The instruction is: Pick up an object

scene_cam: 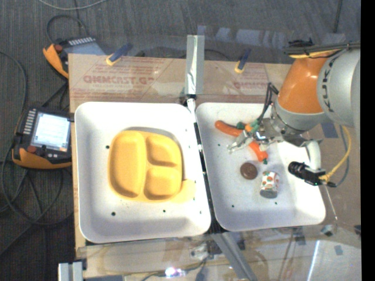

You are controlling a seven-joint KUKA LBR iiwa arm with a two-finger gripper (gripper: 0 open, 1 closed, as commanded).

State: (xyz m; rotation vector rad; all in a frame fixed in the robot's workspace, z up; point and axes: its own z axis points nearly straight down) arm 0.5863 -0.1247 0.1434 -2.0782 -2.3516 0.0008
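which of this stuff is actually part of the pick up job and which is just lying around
In the job:
- pincer, low in the right bin
- orange carrots, one at and one at, next to the pincer
- brown round disc
- small spotted cup

Just lying about:
- yellow compartment tray in the left bin
- handheld pendant on the floor

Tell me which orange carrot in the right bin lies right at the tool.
The short carrot, right beside the tool; the longer carrot lies farther left.
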